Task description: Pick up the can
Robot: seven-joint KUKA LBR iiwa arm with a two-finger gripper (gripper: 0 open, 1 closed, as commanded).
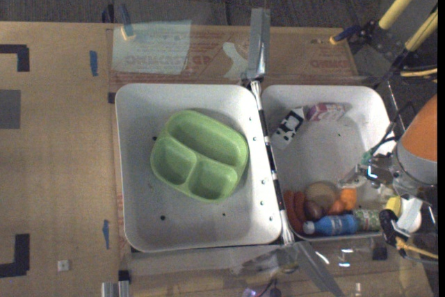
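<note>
Reach from the right leaves the gripper (373, 174) at the right bin's (327, 89) rim, apart from the toppled can (325, 110); how open the claw is, I cannot tell.

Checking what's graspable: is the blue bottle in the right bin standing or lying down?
Lying down. The blue bottle rests on its side along the near wall of the right bin, its white cap pointing left, beside an orange item.
</note>
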